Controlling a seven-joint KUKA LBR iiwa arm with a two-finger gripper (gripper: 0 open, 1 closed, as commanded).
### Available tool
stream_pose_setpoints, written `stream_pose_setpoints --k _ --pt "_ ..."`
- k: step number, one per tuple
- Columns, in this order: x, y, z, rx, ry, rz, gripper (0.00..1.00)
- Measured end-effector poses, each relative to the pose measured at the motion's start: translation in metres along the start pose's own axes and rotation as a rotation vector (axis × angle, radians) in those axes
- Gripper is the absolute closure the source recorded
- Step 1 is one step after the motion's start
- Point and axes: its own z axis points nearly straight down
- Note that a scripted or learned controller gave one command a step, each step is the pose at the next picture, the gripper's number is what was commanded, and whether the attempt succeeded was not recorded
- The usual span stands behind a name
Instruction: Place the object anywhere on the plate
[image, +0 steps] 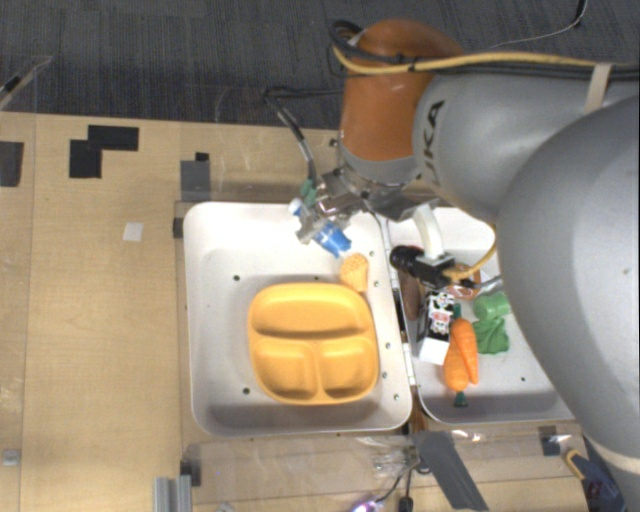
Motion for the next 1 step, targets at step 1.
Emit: stream_pose_setpoints --k 1 --pt "0.0123 0.0404 0.004 -0.001 0.0 -0.325 1.0"
